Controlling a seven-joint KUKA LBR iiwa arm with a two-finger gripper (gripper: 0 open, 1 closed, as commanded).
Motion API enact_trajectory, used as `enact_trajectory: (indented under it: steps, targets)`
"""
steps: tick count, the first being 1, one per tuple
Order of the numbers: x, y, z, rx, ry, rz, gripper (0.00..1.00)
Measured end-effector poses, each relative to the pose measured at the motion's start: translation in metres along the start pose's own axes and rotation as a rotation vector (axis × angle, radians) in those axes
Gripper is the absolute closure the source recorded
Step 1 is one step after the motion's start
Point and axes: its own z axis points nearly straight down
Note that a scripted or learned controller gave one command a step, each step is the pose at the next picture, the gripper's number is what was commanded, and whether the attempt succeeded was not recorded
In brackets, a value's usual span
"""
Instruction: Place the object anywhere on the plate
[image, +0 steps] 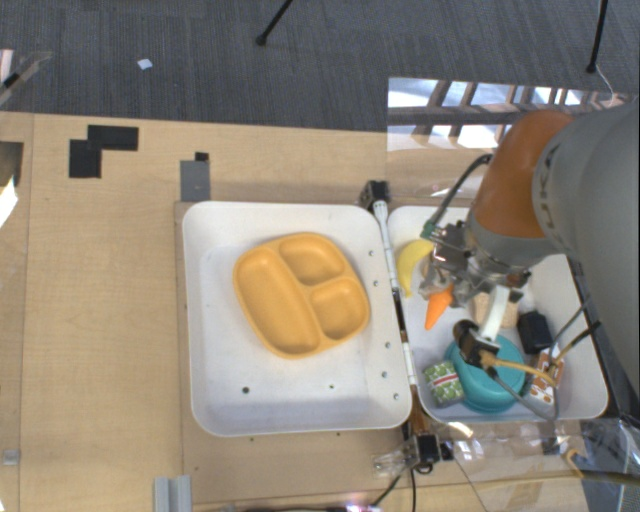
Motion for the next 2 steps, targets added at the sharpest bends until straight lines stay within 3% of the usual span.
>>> enact_trajectory:
  steps: [1, 2]
  targets:
    - [0.0945, -0.0040, 0.0004, 0.001, 0.003, 0.240, 1.00]
    - [0.0920, -0.0030, 0.0003, 0.001, 0.000, 0.242, 0.00]
